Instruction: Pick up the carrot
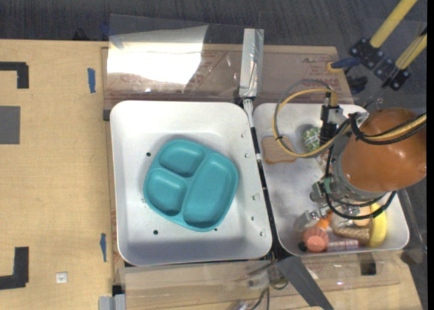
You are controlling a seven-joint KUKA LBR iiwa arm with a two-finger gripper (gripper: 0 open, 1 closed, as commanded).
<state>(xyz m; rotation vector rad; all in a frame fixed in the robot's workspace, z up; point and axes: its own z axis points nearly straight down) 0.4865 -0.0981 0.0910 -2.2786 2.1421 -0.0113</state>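
View: you are looking down at a slant on a bench with 2 white bins side by side.
Left bin [129,166]: it holds 1 teal plate [191,183] with 3 compartments, lying flat near the middle and turned at an angle to the bin's walls.
Right bin [288,186]: the arm hangs over it, and several small things lie in it.
Arm [380,151]: it comes in from the right. Its orange band is the big rounded shape over the right bin's right half, with black and yellow cables looping around it.
Gripper [324,201]: it points down under the orange band, low over the cluster in the bin's near part. The wrist covers most of it, so you cannot tell whether it is spread or closed, or whether it grips anything.
Carrot [325,223]: a small orange piece shows just below the gripper, in the near part of the right bin. The rest is hidden, and you cannot tell whether the gripper touches it.
Pink cylinder [315,240]: it lies just beside the carrot, against the bin's near wall.
Brown item [350,235]: it lies to the right of the pink cylinder, between that and the banana.
Banana [378,228]: yellow, near the bin's near right corner, partly under the arm.
Green ball [311,138]: it sits in the far part of the right bin, well apart from the carrot.
Tan piece [274,150]: flat, by the right bin's left wall, near the ball.
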